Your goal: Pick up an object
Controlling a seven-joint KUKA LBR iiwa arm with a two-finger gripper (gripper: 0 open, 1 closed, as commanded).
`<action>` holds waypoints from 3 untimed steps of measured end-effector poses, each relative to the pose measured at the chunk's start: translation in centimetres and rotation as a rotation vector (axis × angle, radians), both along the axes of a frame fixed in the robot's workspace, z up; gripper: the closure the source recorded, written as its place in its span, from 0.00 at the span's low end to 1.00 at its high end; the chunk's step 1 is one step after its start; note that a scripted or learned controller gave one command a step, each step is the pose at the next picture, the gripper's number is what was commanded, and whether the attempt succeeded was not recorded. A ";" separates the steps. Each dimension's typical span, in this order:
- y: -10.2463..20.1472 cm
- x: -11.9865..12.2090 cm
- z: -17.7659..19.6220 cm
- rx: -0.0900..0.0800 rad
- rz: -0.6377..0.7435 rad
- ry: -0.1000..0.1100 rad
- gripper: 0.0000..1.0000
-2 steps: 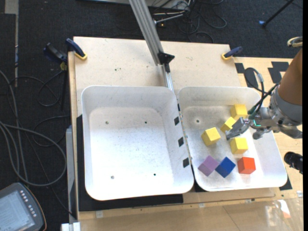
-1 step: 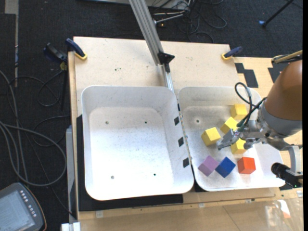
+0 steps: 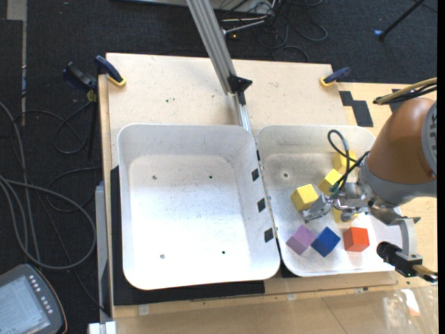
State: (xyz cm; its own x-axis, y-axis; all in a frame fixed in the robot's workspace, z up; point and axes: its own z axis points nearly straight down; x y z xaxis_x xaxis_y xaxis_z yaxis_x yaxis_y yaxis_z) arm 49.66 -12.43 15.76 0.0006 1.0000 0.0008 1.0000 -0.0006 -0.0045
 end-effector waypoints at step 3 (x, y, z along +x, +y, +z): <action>-0.2 1.6 2.3 -0.003 0.004 -0.012 1.00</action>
